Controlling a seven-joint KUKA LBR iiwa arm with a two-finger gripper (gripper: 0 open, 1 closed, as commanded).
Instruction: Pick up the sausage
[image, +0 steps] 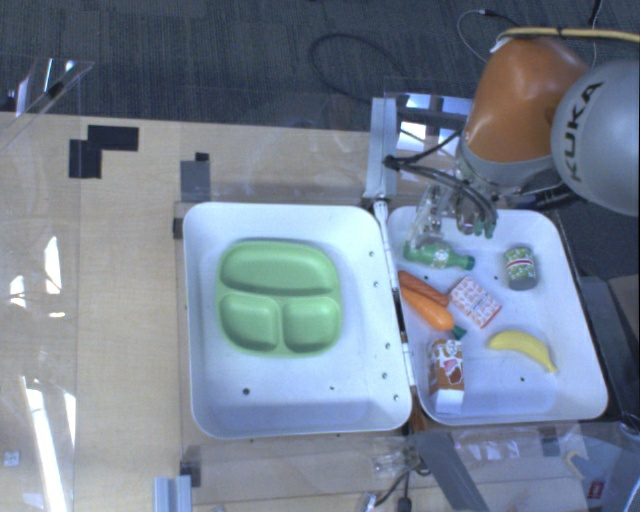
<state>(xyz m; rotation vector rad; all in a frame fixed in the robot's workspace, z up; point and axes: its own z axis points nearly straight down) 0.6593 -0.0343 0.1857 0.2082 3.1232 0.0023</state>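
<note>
Nearest the bottom edge of the frame, in the right-hand shallow white bin (580, 400), a small brown and white bottle-shaped toy (447, 370) lies along the bin's left wall. A yellow plastic banana (522, 350) lies to its right. Just above them sits a small pink and white patterned box (474, 302), tilted. It lies close against the lower right end of a fat orange toy carrot (432, 312) that runs on a slant. The slim reddish-orange toy sausage (421, 288) lies on the same slant along the carrot's upper side, close against it, near the bin's left wall in the middle right of the frame. Above the sausage a green plastic bottle (438, 258) lies on its side, and a short green and red can (519, 267) stands off to the right. The hand (440, 215) hangs over the green bottle at the bin's upper left. The sausage therefore lies below it in the frame and apart from it, with the bottle between. Whether the hand is wide or narrow cannot be told. The grey arm with its orange band (515, 95) fills the upper right. In the left white bin (300, 410) on the pale wooden worktop (90, 330) rests a green three-part plate (280, 297).
</note>
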